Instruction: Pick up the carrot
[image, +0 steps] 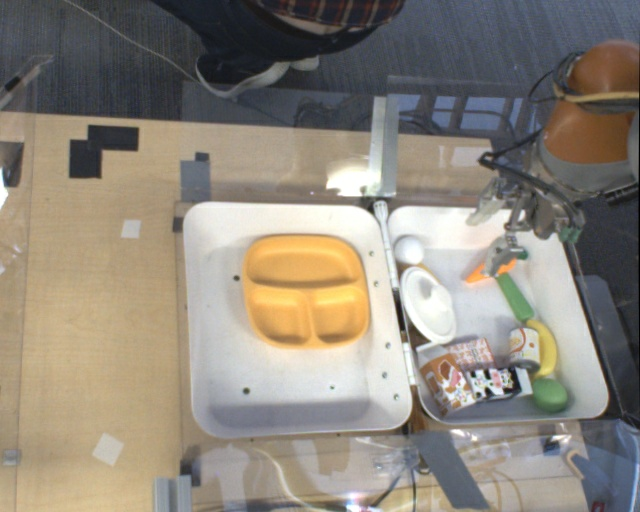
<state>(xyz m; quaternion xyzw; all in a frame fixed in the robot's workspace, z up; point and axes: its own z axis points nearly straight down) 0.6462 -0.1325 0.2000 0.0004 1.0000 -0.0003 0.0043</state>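
Lower right of the frame, nearest item: a green rounded fruit (549, 396), touching the lower end of a yellow banana (544, 348) against the right wall of the right white bin (592, 392).

Just left of these: a small brown and white printed carton (458, 374) and a black and white patterned packet (498, 381), lying side by side near the bin's lower edge.

Centre of the frame, right bin's left side: a white lidded bowl (429, 304), and above it a small white ball (408, 249).

Left white bin (215, 395): one orange-yellow plastic divided tray (305, 290), three compartments, set in the middle.

Right bin, upper middle: the orange toy carrot with a green top (501, 278), lying flat at a slant, orange tip toward upper left, long green end running down toward the banana. It rests on the bin floor.

Directly above the carrot's orange end: the grey two-finger tool (512, 240), reaching in from the upper right of the frame below the arm's orange band (592, 110). The tool tip sits at or just beside the carrot's orange part; whether its fingers are apart or closed cannot be told, and no lift is evident.

Status, as a judgement: approach is made and the tool is positioned over the target; a secure grasp and the lift remain to be shown.

Far edge: the pale wooden surface (90, 300), with black markers at upper left.
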